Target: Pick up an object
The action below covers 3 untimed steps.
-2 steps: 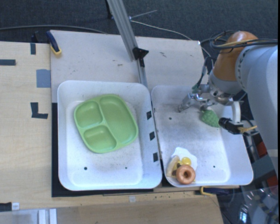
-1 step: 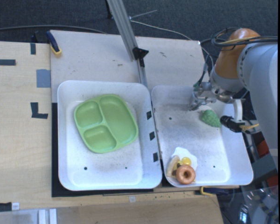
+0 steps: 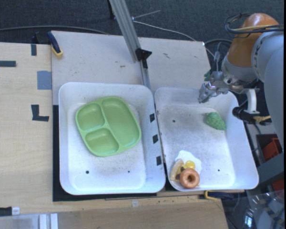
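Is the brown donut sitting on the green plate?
No, the brown ring-shaped donut lies in the right white bin, while the green divided plate is in the left white bin.

Green divided plate [image 3: 108, 125] fills left bin's middle, right bin [image 3: 238, 142] centre bare, donut [image 3: 189, 178] and green lump [image 3: 215, 120] at edges

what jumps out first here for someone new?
The green divided plate lying in the left bin. Then the donut by the fried egg toy at the right bin's near edge, and the end effector above its far end, close to a green lump.
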### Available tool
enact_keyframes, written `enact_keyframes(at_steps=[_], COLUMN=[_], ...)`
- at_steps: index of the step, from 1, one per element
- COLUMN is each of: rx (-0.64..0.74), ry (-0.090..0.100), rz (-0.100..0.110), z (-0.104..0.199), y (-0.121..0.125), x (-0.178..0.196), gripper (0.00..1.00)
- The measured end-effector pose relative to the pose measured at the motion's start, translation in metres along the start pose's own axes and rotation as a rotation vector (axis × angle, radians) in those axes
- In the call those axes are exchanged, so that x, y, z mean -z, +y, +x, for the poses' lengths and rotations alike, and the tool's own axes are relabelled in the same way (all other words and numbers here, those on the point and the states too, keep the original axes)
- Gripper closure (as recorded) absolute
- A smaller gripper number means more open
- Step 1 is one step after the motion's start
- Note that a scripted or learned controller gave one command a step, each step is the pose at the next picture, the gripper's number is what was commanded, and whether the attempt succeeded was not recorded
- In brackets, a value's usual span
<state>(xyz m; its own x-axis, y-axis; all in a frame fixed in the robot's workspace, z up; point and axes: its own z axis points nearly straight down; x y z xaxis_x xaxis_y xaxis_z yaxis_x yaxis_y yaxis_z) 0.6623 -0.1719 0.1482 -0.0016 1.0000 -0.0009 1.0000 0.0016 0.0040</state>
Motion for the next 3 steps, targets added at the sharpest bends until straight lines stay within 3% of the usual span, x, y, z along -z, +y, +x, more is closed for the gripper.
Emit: enact_keyframes(at_steps=[1, 2, 3], rx=[0.0, 0.0, 0.004], ry=[-0.001, 0.0, 0.002], rz=[-0.001, 0.001, 0.007], z=[-0.006, -0.006, 0.05], y=[0.001, 0.002, -0.024], x=[0.062, 0.092, 0.083], gripper=[1.0, 1.0, 1.0])
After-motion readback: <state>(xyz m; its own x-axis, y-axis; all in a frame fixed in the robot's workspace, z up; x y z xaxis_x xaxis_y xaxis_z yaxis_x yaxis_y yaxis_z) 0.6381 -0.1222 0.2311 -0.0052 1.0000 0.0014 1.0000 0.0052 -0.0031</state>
